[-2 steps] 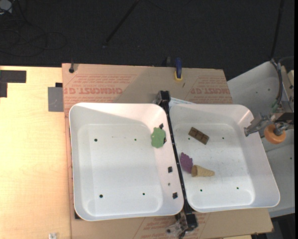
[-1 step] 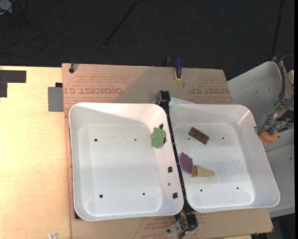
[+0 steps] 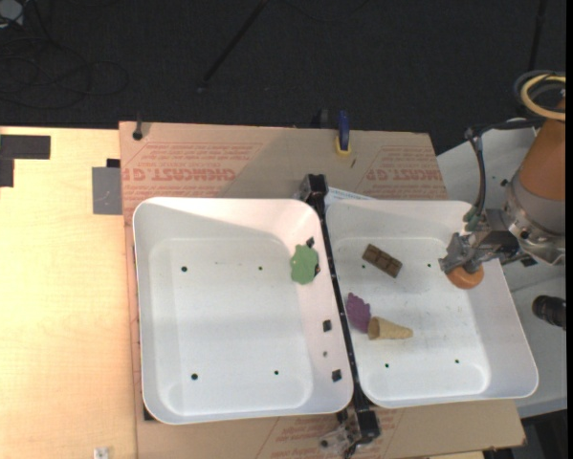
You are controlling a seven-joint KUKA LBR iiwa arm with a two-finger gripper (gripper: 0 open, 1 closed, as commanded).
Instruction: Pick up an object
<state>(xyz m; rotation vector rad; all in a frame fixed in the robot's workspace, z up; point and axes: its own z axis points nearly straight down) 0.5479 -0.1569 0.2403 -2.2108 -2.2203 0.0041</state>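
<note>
My gripper (image 3: pixel 464 258) hangs over the right side of the right bin (image 3: pixel 516 352), reaching in from the right. Directly beneath its tip sits a small orange object (image 3: pixel 466 277), partly hidden by the gripper. Whether the two touch I cannot tell. A brown chocolate-bar piece (image 3: pixel 382 259) lies to the left of it in the same bin. Nearer the front left of that bin lie a purple object (image 3: pixel 359 311) and a tan ice-cream cone (image 3: pixel 390 330) side by side. A green object (image 3: pixel 305 264) rests against the right wall of the left bin (image 3: pixel 157 352).
A black divider strip (image 3: pixel 332 295) runs between the two bins. Cardboard (image 3: pixel 219 165) lies under them, with a wooden bench top (image 3: pixel 47 295) to the left. A blue clamp (image 3: pixel 343 132) stands at the cardboard's far edge. The arm's orange band (image 3: pixel 546 161) and cables rise at the right.
</note>
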